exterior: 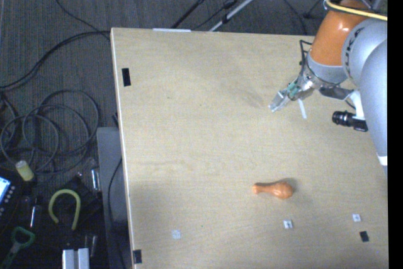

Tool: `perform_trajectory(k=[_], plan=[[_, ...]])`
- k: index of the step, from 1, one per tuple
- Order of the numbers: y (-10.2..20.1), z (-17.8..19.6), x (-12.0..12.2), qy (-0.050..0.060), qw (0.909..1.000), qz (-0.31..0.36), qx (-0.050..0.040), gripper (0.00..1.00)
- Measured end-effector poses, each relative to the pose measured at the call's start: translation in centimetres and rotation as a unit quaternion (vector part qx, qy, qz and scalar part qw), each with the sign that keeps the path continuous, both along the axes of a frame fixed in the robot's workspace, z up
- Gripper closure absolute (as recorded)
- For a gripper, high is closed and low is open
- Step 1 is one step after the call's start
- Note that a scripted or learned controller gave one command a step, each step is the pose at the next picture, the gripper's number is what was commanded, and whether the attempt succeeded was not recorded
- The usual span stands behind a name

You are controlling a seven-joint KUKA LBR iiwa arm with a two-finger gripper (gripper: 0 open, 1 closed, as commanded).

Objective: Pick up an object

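Orange object: small pear- or gourd-shaped piece point(274, 189), lying on its side on the tan bench top point(189, 135), lower middle of the camera view, narrow neck pointing view-left, fat bulb view-right.
Surface: bench looks like pale wood or board; a few small markers near the bottom edge, one point(288, 223) just below the object.
Handling guess: looks light, probably plastic or rubber toy food; smooth rounded skin, so likely to slip or roll if pinched off-centre. Can't tell from here whether it is stiff or soft. Doesn't look fragile.
Where to grip: judgement only, across the bulb at its widest part, or at the waist where neck meets bulb, fingers closing across the long axis. The thin neck tip is a poor hold and would pivot.
Claw: gripper point(288, 99) hangs in the upper right, below the orange wrist band point(330, 41), fingers splayed apart, nothing between them.
Object vs claw: well apart; object sits toward the bottom of the view from the claw and slightly view-left. No contact.
Arm: grey body point(371, 91) enters from view-right.
Task status: pick not yet made; claw needs to travel over and descend.
Risk: object rolling away on the flat top when touched.
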State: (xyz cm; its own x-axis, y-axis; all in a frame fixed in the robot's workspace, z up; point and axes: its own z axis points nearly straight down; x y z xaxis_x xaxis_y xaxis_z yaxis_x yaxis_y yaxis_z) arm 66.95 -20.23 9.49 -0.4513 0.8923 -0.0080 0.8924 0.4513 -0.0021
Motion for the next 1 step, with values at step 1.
perform_trajectory(k=[1], plan=[[5.28, 7.25, -0.04, 0.000, 0.9997, -0.024, 0.0037, 1.00]])
